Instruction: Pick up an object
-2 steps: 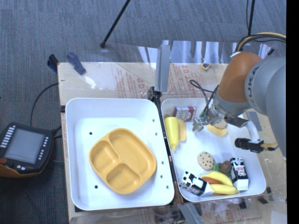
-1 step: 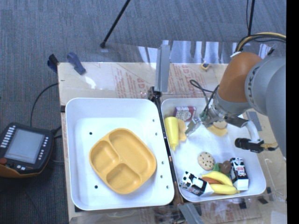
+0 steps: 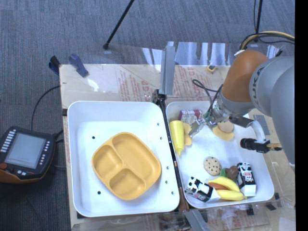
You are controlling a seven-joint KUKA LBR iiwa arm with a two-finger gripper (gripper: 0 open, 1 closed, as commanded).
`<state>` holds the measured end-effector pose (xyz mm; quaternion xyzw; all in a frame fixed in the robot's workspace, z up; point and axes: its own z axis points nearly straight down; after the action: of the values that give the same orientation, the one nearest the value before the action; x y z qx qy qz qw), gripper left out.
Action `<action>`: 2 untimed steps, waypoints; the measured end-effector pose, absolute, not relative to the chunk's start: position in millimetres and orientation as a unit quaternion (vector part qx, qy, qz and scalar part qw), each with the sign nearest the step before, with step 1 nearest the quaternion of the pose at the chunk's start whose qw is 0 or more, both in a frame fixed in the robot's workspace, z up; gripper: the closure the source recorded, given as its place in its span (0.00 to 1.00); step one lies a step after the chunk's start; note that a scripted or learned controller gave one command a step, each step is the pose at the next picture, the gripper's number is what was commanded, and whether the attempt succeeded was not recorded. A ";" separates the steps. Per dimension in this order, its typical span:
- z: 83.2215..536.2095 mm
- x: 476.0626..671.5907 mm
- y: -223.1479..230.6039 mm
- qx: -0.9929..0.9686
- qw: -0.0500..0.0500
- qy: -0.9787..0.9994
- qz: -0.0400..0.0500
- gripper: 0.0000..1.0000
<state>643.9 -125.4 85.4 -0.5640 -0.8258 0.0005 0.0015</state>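
Observation:
My gripper (image 3: 198,126) hangs low in the right bin (image 3: 267,168), near its back left corner. It is just right of a yellow banana-shaped toy (image 3: 176,134) that lies along the bin's left wall. A red and white can (image 3: 190,115) lies just behind the gripper. To its right a pale round slice (image 3: 224,131) sits under the wrist. Nothing can be made out in the gripper's grasp.
The front of the right bin holds a cookie (image 3: 211,165), a banana (image 3: 227,185), a brown piece (image 3: 232,172) and two black-and-white cartons (image 3: 199,188) (image 3: 246,178). In the left bin (image 3: 82,129) lies a yellow divided plate (image 3: 126,164).

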 end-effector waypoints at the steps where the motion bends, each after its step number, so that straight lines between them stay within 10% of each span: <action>1: 133.2 645.5 -156.0 -0.523 -0.001 -0.852 0.000 0.00; 2: 83.4 643.1 -212.2 -0.539 0.002 -0.842 0.001 0.00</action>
<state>643.1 -212.2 83.4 -0.5388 -0.8424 0.0007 0.0025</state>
